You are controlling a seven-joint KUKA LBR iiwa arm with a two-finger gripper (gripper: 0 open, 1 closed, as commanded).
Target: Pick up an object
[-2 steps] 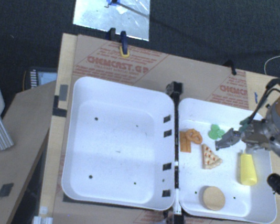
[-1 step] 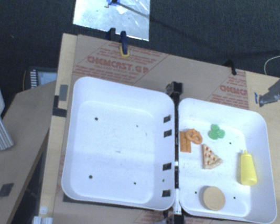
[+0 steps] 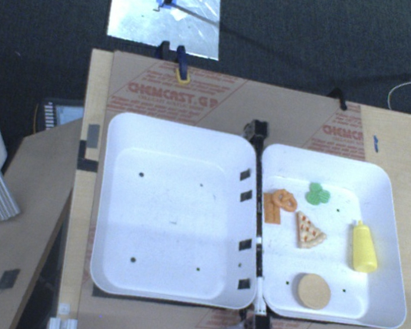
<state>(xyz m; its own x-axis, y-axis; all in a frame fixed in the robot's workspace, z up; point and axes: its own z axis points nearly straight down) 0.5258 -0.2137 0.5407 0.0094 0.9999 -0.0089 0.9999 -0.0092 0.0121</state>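
1. Two shallow white bins sat side by side on the desk; the left bin and the right bin met along a dark hinge-like seam.
2. Nearest the camera in the right bin lay a round tan disc, flat on the floor close to the front wall.
3. Farther back and toward the right wall lay a yellow squeeze bottle on its side, its pale cap pointing away from the camera.
4. Left of the bottle, about mid-bin, lay a toy pizza slice, triangular, orange-brown with red spots.
5. Just beyond it, close to the seam, sat an orange pretzel-shaped piece touching a small orange block.
6. Farthest back in that bin sat a small green leafy piece, apart from the rest.
7. Beyond the desk a shiny silver sheet lay on the dark floor.
8. One point remained open: I could not tell the pincer's state.
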